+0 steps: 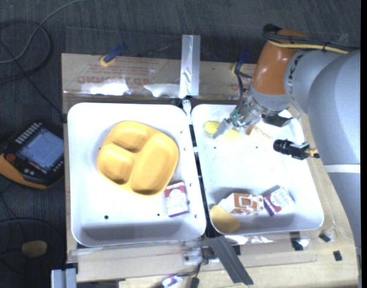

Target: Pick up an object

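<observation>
Lower squarely over the small yellow rounded object at the right white plastic bin's far-left corner, beside the two-finger gripper; grip state: cannot tell.

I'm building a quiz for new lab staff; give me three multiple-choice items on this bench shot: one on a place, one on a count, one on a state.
1. Where is the large yellow divided dish?
A. left bin
B. right bin
C. on the floor

2. How many small pink-and-white cartons lie in the left bin?
A. none
B. one
C. three

3. How does the gripper stand?
A. raised high above the left bin
B. low in the right bin's far part, by a small yellow item
C. resting on the floor

Key: 1 A, the dish fills the middle of the left bin. 2 B, one small carton lies by that bin's near right corner. 3 B, the gripper's tip is beside the small yellow item in the right bin.
</observation>
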